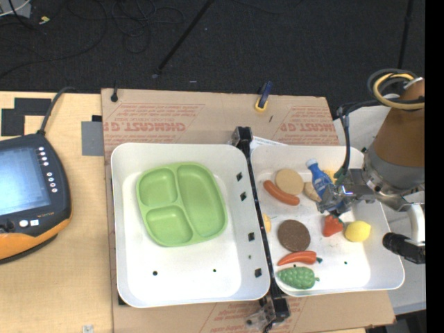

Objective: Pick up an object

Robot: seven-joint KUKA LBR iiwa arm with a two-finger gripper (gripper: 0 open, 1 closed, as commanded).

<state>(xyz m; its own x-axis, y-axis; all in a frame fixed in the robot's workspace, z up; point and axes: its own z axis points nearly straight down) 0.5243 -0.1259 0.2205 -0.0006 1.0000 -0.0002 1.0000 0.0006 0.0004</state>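
Camera view showed us the right bin (388, 272) as our landmark, with every loose toy lying inside it. Nearest its front edge lay a green bumpy piece (298, 277), and just behind that a thin red pepper (297, 258). Further in sat a dark brown disc (294, 234), with a yellow lemon (358, 232) toward the bin's right side and a small red piece (332, 226) just beside the lemon. Beyond these we saw a sausage (280, 193) touching a tan bun (289, 181), and a blue bottle (319, 177) near the bin's far side.

The gripper (338, 201) hung over the bin's middle right, directly above the small red piece, but we could not tell whether its jaws were apart or together, and nothing was visibly caught between them.

We judged the red piece the likeliest target. To do this step well, we thought the descent should be centred on it, clear of the lemon, closing only once low enough. The left bin (132, 276) held only a green divided tray (182, 204).
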